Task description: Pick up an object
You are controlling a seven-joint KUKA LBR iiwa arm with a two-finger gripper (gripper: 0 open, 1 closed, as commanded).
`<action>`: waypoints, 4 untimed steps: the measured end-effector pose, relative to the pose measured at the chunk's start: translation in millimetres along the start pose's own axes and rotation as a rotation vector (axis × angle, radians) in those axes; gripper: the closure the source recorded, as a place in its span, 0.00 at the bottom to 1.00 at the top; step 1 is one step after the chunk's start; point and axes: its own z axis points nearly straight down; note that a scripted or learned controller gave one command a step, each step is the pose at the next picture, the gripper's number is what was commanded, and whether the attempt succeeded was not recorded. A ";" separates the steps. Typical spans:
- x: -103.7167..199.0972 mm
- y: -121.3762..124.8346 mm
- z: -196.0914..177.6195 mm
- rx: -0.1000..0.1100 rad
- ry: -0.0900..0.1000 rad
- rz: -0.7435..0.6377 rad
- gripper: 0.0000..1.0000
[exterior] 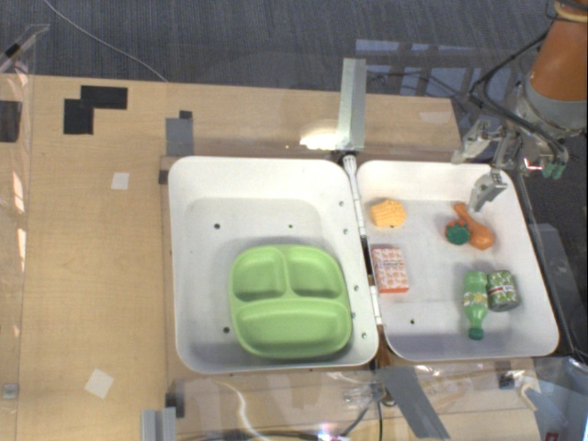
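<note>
My jaws (485,191): hanging over the back right corner of the right bin (432,333), just behind the carrot; from this slant I cannot tell whether they are parted or closed, and nothing shows between them.
Carrot (472,228): nearest candidate, a toy carrot with an orange body and a green top, lying flat and slanted. I judge it light, hard plastic and smooth; I would take it across the orange middle, where it is narrow.
Corn (389,213): yellow, lumpy piece near the divider. Probably light and stiff; the ridged skin should resist slipping.
Box (390,269): small red and white printed carton lying flat just beside the divider. Light, but its low flat face gives little to pinch; the long edges are the place.
Bottle (475,303): green, lying on its side, touching the can. Round and likely to roll.
Can (502,290): small, dark, pressed against the bottle; crowded, so a poor first choice.
Left bin (197,191): holds 1 green divided tray (289,299), wide and awkward.
Bench (83,274): pale wood under both bins.
</note>
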 end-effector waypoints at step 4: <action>57.0 21.9 73.4 -0.002 0.000 -0.537 1.00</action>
